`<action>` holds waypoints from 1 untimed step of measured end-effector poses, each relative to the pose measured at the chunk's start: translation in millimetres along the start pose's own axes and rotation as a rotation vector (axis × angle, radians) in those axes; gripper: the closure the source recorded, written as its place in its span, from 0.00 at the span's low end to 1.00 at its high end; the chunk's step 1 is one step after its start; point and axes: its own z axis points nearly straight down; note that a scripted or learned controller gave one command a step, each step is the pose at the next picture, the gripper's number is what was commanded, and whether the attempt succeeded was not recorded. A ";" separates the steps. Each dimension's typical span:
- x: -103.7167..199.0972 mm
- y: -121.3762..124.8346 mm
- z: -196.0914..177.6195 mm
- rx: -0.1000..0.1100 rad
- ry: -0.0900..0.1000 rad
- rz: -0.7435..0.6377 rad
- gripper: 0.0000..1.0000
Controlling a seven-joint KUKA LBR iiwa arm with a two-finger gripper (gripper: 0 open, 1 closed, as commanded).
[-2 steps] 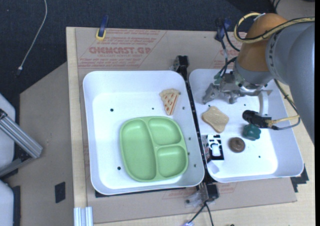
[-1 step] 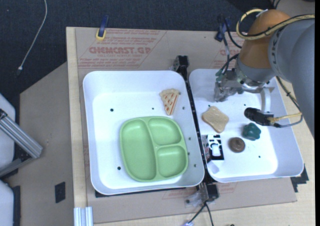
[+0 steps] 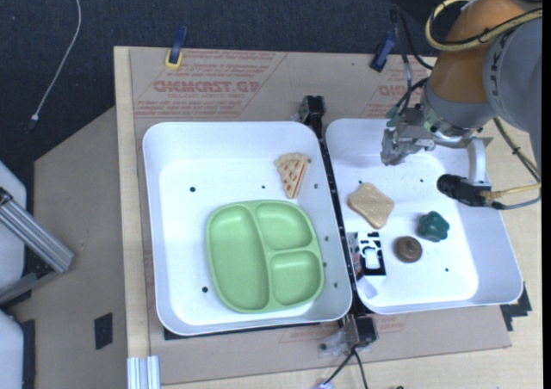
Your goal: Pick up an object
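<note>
In the right bin (image 3: 465, 284) lie a tan slice of bread (image 3: 370, 204), a teal lump (image 3: 433, 225) and a small brown round piece (image 3: 408, 249). A toasted sandwich wedge (image 3: 293, 173) rests in the left bin (image 3: 172, 206), above a green divided plate (image 3: 263, 256). My gripper (image 3: 398, 152) hangs over the far part of the right bin, above and to the right of the bread slice. Nothing shows between its tips.
A black clamp (image 3: 312, 108) sits at the top of the seam between the bins. A black-and-white tag (image 3: 370, 254) lies at the right bin's left edge. Blue clips (image 3: 176, 43) (image 3: 381, 56) hold the cardboard sheet. A black cable plug (image 3: 461, 189) hangs beside the arm.
</note>
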 end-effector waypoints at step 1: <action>10.0 2.2 -50.7 -0.003 0.000 -0.003 1.00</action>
